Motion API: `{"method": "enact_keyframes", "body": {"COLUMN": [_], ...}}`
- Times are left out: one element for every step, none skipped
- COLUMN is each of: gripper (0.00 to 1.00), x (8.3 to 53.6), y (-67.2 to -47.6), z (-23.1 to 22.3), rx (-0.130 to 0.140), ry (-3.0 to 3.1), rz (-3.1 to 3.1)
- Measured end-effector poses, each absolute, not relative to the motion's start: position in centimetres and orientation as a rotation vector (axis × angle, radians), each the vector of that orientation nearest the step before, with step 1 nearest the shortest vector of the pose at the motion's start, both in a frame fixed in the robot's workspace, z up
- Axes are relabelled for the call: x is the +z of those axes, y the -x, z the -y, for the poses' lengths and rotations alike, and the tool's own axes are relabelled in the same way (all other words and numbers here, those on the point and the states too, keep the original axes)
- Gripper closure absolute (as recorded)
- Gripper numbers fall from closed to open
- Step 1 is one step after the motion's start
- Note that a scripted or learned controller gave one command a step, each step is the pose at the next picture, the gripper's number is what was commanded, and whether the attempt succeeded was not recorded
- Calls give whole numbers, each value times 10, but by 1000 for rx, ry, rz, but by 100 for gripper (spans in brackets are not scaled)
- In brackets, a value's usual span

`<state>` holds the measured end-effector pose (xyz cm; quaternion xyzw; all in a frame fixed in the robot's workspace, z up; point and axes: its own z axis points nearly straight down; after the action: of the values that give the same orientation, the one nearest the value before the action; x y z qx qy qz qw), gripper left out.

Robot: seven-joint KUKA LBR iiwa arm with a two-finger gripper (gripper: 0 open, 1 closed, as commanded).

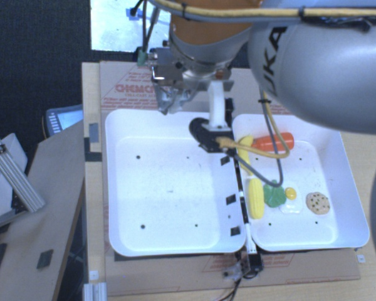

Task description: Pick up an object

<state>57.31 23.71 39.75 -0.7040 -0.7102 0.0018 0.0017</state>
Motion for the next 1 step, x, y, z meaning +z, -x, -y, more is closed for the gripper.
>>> {"method": "enact_keyframes", "body": {"gripper": [100], "x": [465], "y": [-527], "z": [-235], "rx": [-12], "ry": [2214], "rz": [2231]}}
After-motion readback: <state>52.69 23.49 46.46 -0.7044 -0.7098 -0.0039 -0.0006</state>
